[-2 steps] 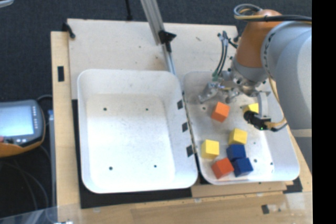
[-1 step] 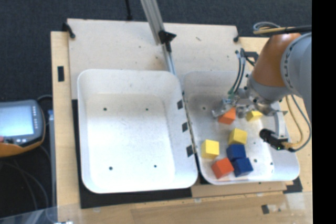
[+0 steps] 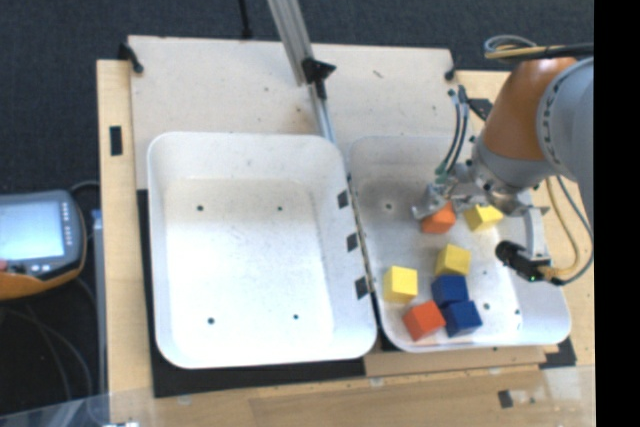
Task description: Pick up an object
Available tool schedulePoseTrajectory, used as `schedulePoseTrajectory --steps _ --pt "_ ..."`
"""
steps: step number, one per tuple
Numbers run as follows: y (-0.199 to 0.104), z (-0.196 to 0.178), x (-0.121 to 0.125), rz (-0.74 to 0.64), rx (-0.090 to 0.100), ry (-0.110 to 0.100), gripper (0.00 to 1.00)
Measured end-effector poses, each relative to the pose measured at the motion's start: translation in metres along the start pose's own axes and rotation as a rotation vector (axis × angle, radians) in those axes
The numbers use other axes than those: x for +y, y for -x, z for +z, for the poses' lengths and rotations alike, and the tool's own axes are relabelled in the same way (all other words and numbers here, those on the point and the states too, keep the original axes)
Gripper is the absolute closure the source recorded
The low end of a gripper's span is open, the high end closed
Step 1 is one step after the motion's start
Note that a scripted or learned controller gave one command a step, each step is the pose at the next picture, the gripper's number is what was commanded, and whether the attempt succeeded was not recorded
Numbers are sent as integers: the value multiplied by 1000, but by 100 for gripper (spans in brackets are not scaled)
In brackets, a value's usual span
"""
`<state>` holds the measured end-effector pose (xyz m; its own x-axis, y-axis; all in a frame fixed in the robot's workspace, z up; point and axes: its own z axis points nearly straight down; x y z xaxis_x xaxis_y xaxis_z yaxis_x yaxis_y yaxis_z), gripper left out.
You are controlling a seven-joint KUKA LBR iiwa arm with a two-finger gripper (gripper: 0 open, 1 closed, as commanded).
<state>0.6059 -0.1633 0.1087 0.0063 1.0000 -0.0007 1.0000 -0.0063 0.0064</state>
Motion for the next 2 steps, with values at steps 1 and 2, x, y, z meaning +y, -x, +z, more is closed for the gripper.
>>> schedulePoseTrajectory --steps 1,2 --pt "-88 -93 41 -16 2 4 100" --pt "-155 -88 -3 -14 3 -8 100"
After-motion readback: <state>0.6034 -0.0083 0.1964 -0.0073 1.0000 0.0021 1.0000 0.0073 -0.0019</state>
